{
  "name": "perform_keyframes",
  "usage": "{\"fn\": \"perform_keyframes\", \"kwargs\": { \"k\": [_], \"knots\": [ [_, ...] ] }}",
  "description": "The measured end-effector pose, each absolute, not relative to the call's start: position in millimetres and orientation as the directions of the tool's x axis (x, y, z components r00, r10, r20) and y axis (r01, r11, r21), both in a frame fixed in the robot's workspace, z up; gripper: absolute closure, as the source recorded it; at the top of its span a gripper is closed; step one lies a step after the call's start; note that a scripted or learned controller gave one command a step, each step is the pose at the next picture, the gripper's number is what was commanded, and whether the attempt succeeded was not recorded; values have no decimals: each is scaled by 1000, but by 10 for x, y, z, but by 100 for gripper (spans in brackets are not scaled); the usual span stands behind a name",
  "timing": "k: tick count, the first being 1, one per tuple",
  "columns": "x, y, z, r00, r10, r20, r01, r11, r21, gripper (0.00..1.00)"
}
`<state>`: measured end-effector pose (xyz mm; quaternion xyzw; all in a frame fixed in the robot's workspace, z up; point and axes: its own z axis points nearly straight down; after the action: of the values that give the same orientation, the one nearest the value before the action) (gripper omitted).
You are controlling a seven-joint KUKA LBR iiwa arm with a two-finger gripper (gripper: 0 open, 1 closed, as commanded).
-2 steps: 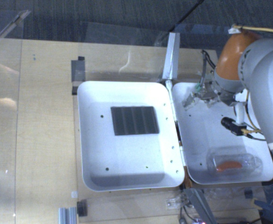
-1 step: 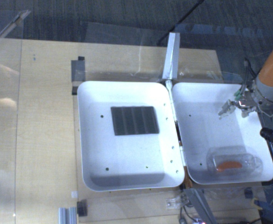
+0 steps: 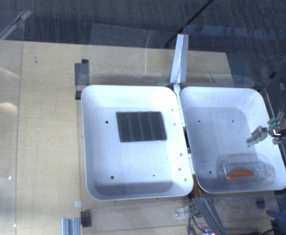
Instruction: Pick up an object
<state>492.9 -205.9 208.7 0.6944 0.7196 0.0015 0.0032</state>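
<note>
Approach phase of a pick, judged from the layout. Two shallow white bins sit side by side on a wooden bench. The left bin [image 3: 133, 141] holds a dark ribbed rectangular pad [image 3: 141, 126], lying flat a little far of the bin's middle. The right bin [image 3: 226, 131] holds the one loose object: a clear plastic bottle [image 3: 244, 172] lying on its side near the near-right corner, its long axis running left to right, with an orange item [image 3: 240, 174] visible inside it. The bottle's walls are transparent and faintly glossy, so its outline reads weakly against the white floor; which end carries the cap cannot be told.

The gripper [image 3: 258, 136] enters at the right edge of the scene, over the right bin's right side, just far of the bottle and apart from it. Whether its jaws are spread or pressed together cannot be told; nothing is seen between them.

Next move, as a judgement: travel toward the near side until centred over the bottle, descend, and close across the bottle's narrow width. A smooth round body may roll or slip from the grasp.
</note>
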Motion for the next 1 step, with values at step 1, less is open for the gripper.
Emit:
{"fn": "perform_keyframes", "kwargs": {
  "k": [1],
  "knots": [
    [5069, -961, 1012, 94, 996, 1, 996, -94, 2, 0]
  ]
}}
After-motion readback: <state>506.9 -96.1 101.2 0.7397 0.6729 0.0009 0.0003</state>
